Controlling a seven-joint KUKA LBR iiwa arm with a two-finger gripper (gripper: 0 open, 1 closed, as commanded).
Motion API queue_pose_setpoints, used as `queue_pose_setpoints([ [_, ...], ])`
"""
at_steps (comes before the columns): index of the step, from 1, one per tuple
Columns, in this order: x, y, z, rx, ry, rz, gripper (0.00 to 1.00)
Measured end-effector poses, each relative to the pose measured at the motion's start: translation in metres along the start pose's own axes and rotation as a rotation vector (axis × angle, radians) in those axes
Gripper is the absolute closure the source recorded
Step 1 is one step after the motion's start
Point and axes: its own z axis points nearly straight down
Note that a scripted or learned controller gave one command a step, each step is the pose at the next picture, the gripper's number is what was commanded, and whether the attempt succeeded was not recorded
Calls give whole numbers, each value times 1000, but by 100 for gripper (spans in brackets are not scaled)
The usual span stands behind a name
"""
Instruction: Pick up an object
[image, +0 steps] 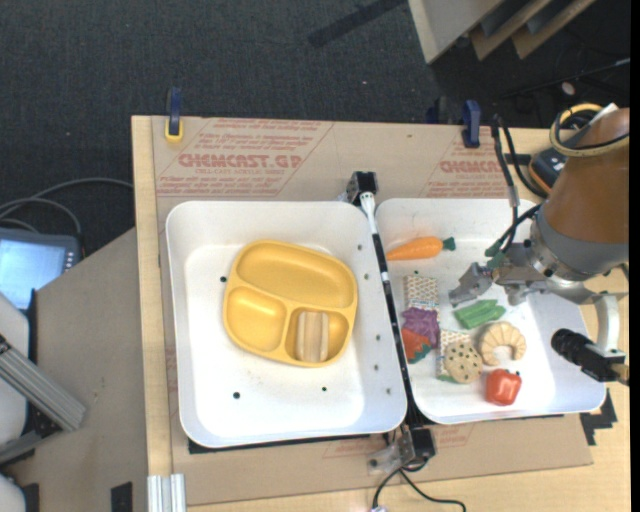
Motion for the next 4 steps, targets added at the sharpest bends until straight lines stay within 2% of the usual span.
queue_pose_setpoints([
  [1,-4,21,103,-7,1,-1,0],
  [2,-5,56,102,-13,-5,0,0],
  [3,-4,104,103,-13,-5,-2,0],
  [4,-4,105,89,-22,-6,-1,100],
])
